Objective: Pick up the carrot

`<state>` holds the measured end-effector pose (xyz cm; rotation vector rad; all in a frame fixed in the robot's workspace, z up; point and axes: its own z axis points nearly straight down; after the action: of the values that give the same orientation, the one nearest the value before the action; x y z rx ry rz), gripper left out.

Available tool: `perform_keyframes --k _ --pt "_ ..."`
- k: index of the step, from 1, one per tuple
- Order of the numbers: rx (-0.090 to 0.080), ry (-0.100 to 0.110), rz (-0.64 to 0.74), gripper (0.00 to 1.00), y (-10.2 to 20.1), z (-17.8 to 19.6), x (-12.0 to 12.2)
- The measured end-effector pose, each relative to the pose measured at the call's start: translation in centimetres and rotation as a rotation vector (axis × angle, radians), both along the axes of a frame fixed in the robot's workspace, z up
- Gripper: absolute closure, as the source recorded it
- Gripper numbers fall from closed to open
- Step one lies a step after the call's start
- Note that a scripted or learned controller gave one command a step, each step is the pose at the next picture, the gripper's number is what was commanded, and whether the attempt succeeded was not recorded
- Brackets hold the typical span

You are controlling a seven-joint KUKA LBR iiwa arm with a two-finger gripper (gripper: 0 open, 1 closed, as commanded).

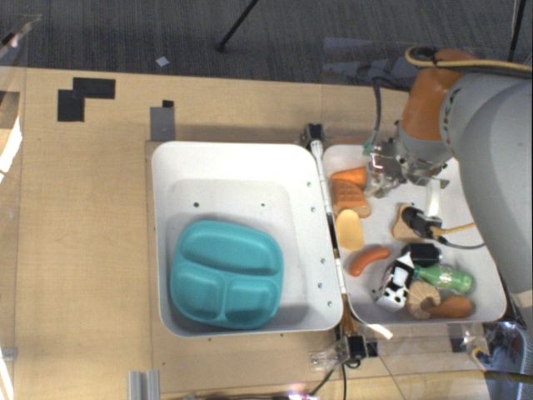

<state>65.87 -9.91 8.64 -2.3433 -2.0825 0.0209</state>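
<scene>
Looming grey at the right edge, the robot arm [491, 132] hangs its gripper [385, 172] over the right bin [491, 294], grip state impossible to tell, with the carrot [350, 176] just to its left, long axis lying left-right.

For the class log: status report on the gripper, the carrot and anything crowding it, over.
Gripper low in right bin, beside carrot. Carrot at bin's far left corner, not gripped. Bread slice touching carrot's near side.
</scene>
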Motion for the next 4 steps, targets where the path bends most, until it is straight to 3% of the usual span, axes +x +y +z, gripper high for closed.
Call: perform_keyframes --k 1,2,3,4 --pt "0.001 -0.024 0.289 0.00 -3.2 0.2 -6.8" --pt "0.001 -0.027 0.646 0.00 -2.3 12.2 -2.4" --pt "-0.001 -0.029 0.584 0.00 -0.1 0.7 -1.6" --pt "0.016 0.030 0.279 0.00 0.3 0.1 0.4"
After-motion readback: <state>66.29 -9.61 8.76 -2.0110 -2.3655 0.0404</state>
